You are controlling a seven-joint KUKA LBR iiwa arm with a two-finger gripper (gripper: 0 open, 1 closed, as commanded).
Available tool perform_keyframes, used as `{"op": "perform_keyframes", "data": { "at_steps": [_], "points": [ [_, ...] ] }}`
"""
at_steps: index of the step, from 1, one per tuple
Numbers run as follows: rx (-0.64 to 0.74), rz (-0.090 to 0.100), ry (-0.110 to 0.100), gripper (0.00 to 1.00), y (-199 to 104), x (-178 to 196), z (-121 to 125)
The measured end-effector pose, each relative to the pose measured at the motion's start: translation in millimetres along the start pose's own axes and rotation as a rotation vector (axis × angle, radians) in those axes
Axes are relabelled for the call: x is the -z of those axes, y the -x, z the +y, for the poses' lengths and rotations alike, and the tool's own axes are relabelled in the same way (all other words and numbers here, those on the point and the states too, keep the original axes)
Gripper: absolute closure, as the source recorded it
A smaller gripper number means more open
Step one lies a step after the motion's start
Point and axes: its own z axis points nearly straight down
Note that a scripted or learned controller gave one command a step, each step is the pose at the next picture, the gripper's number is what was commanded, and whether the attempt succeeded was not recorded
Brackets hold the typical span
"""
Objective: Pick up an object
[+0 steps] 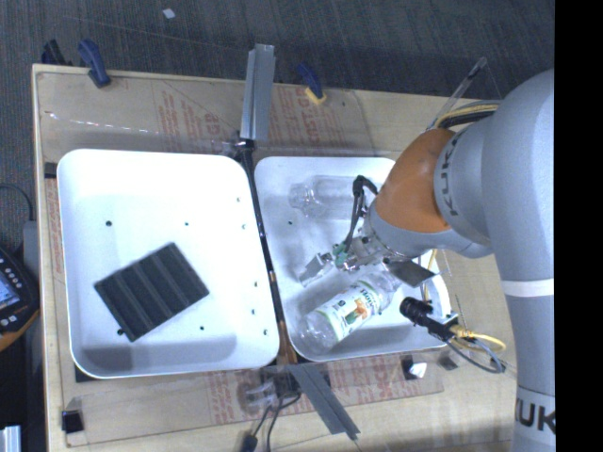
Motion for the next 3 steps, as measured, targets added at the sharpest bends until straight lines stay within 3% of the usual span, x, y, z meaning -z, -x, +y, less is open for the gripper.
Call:
{"op": "perform_keyframes", "data": {
  "at_steps": [1, 2, 3],
  "points": [
    [-0.096, -0.001, 0.001, 0.00, 32, 62, -47],
    [-0.060, 0.000, 0.000, 0.00, 45, 68, 4],
    [0.095, 0.002, -0.001, 0.00, 19, 56, -37]
  ]
}}
